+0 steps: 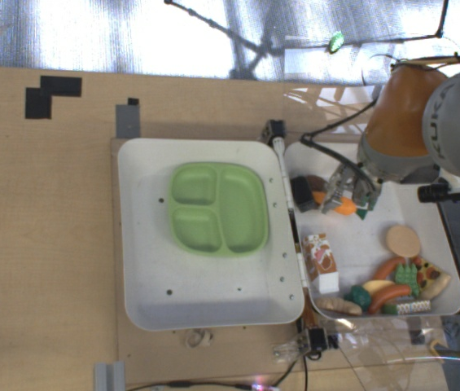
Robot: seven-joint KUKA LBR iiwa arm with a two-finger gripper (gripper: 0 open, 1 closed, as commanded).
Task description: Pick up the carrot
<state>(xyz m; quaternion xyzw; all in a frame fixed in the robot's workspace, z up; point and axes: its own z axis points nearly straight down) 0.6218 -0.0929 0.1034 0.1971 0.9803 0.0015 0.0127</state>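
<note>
Bench [50, 243] of tan wood fills most of what we see, with two shallow white bins set side by side on it. Left bin [213, 300] carries a green divided plate [217, 208], three compartments, lying flat near the middle. Right bin [449, 243] has the clutter. Grey arm [425, 129] with its orange band comes in from the right and reaches down over the upper part of that bin. Gripper [345, 192] sits low at the bin's upper left; we can't tell how wide its jaws stand, the wrist covers them. Carrot [342, 207], orange, lies right under and against the gripper tip, partly hidden, so we can't say whether it is gripped or just touched. Just beside it on the left we see a dark block [303, 192]. Lower down: a small printed carton [322, 261], a tan round disc [403, 240], and a heap of toy food [392, 293] along the bottom edge.
</note>
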